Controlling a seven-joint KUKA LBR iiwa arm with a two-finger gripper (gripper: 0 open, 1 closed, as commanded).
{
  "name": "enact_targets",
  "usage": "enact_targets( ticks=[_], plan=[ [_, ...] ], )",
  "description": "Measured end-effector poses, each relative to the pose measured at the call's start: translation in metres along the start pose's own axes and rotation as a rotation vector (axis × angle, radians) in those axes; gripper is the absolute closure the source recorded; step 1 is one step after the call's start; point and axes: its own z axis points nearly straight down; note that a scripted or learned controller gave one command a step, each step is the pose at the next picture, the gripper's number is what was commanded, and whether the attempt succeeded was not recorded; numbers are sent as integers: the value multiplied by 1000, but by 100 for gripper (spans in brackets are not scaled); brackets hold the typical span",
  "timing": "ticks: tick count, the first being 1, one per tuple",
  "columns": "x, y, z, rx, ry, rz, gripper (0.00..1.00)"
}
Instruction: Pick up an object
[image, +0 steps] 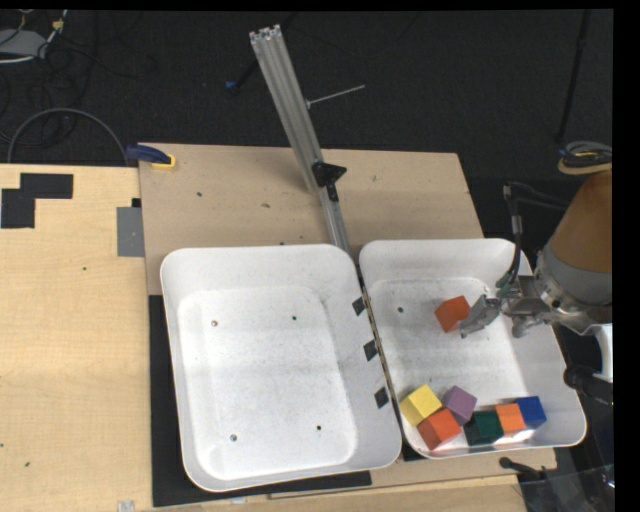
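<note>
Gripper (482, 316) low in right bin (440, 262); can't tell if it's spread or pinched. Orange cube (452, 313) sits just left of its tip, touching or nearly. Other blocks (470, 415) clustered well below, at bin's near edge.

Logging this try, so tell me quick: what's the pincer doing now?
Pincer: beside the orange cube in the right bin; open or shut cannot be told.
</note>
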Motion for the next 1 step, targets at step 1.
enact_targets(
  ticks=[1],
  plan=[
    [0, 0, 0, 0, 0, 2, 0]
  ],
)
